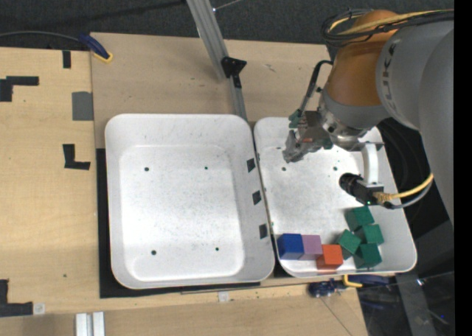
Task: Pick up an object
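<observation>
From my screen, the arm runs off the right edge and covers the right bin's far corner. The claw is too blurred to read its fingers.

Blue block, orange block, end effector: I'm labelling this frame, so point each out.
blue block (pixel 290 245), camera view, top face.
orange block (pixel 331 255), camera view, top face.
end effector (pixel 293 150), camera view, between its fingertips.
</observation>
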